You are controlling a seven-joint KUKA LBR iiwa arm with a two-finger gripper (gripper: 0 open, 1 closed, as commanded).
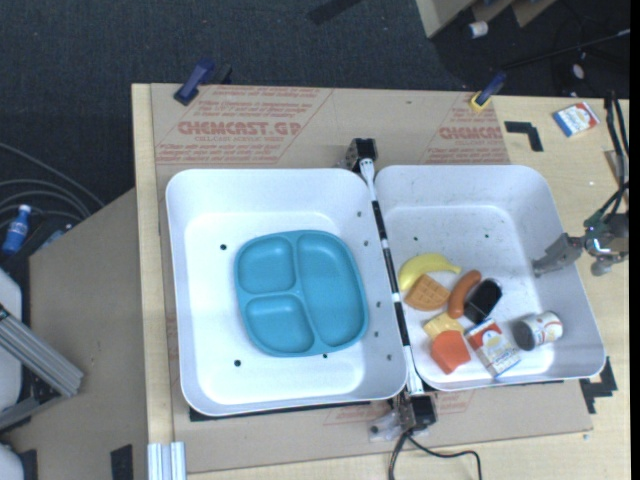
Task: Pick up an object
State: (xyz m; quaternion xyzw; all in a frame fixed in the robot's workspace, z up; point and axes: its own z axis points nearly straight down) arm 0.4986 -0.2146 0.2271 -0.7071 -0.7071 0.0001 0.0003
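The gripper (556, 257) sits at the right bin's (520, 193) right rim; I cannot tell how it is set. Below and just left of it lies a white can (538, 331), then a small carton (492, 346), a black piece (483, 297), a sausage (464, 290), an orange block (450, 350) and a banana (428, 266). Far to its left, the left bin (200, 268) holds a blue divided plate (300, 293).

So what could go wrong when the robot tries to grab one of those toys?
The toys are bunched together: the hot dog, waffle and black piece touch, so the gripper might bump neighbours or grab two. The small can lies on its side near the right bin wall and could roll away.
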